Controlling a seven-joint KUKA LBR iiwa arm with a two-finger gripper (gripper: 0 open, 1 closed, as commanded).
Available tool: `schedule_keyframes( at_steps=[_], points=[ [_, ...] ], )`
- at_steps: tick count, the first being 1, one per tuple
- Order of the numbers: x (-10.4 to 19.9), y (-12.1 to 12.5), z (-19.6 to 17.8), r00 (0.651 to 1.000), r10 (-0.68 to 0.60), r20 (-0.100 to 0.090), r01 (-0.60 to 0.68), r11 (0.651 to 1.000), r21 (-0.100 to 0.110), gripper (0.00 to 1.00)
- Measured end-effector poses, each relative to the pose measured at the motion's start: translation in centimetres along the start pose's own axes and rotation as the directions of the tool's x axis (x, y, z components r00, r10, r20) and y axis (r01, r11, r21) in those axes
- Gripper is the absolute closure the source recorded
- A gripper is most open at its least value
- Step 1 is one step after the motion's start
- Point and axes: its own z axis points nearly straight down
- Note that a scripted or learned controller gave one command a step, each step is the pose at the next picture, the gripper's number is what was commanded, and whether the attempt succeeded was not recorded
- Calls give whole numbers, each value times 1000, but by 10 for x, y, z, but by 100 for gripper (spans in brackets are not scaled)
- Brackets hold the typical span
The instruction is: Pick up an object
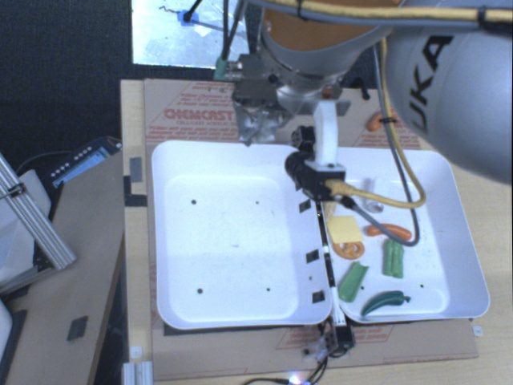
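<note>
Several small toys lie in the right bin (pixel 458 239): a yellow block (pixel 346 229), an orange ring slice (pixel 349 250), an orange carrot (pixel 390 232), a light green stick (pixel 393 257), a green pod (pixel 353 281) and a dark green pepper (pixel 385 301). My gripper (pixel 258 127) hangs over the far edge of the left bin (pixel 224 239), well to the upper left of the toys. It is seen from above, and nothing shows beneath it. The grey arm and its orange band cover the upper right.
A white bracket with black fittings (pixel 322 167) and a yellow cable (pixel 377 199) hang over the divider between the bins. Cardboard lies under both bins. A black device (pixel 80 160) and an aluminium rail (pixel 36 231) sit to the left, off the bench.
</note>
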Motion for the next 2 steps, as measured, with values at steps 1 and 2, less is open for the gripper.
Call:
schedule_keyframes(
  at_steps=[1, 2],
  points=[
    [4, -44, 116, 1000, -2, 3, 2, 1000, 12, 100],
    [12, -43, -19, 1000, -6, -7, 6, 1000, -9, 100]
  ],
)
